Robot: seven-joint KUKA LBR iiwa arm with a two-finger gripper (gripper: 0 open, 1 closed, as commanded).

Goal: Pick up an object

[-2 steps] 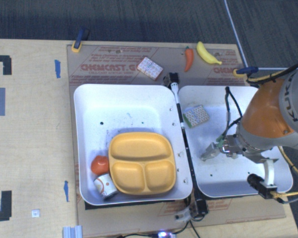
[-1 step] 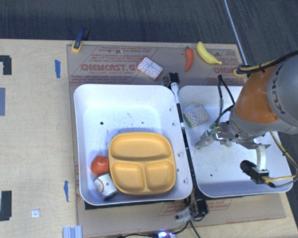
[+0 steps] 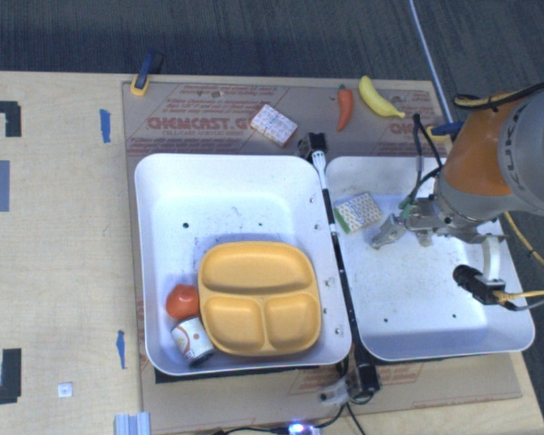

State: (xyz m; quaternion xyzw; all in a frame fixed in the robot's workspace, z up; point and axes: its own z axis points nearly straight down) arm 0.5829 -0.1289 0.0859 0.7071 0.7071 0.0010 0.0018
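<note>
In the right bin [image 3: 453, 333], a small green-and-white checked packet [image 3: 358, 211] lies flat near the upper left corner. My gripper [image 3: 394, 231] hangs low over that bin, just right of and below the packet, with the orange-banded arm [image 3: 476, 157] reaching in from the right. Nothing shows in the gripper's hold. The left bin [image 3: 163, 198] holds a yellow divided plate [image 3: 258, 295], a red-orange round fruit [image 3: 181, 301] and a small white-and-orange can [image 3: 192, 338] at its lower left.
Behind the bins on the cardboard lie a yellow banana [image 3: 379, 98], a red chili pepper [image 3: 345, 109] and a patterned white block [image 3: 273, 124]. A black clip [image 3: 315, 141] sits at the seam between the bins. Cables trail along the right bin's right side.
</note>
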